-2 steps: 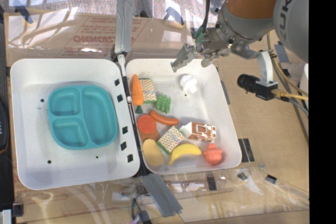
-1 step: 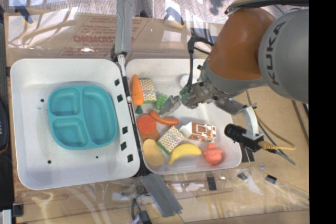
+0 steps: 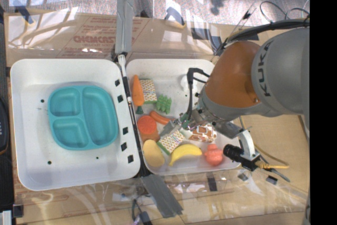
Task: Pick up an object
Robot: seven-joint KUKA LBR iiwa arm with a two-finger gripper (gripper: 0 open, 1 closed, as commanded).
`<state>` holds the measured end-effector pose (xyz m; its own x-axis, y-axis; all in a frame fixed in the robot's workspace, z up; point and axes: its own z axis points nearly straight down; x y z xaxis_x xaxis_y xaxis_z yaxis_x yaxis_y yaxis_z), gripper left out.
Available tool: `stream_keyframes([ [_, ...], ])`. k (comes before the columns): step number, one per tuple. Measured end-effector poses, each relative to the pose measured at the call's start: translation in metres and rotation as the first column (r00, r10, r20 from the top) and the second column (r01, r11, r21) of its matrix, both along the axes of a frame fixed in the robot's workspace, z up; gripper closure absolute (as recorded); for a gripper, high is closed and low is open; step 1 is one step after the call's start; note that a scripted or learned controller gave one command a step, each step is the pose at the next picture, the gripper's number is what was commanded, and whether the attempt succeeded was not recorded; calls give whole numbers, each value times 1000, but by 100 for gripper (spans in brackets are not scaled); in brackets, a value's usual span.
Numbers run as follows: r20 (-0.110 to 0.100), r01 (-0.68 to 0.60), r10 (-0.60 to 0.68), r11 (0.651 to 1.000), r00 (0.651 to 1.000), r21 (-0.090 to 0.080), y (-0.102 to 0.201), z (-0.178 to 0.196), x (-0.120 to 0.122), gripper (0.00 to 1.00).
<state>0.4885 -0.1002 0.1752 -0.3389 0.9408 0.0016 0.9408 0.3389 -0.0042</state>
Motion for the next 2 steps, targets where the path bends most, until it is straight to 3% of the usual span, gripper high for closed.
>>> stream_keyframes([
  [1, 9, -48, 48, 999, 999, -2, -28, -83, 31, 0],
  [2, 7, 71, -71, 997, 997, -1, -11, -83, 81, 0],
])
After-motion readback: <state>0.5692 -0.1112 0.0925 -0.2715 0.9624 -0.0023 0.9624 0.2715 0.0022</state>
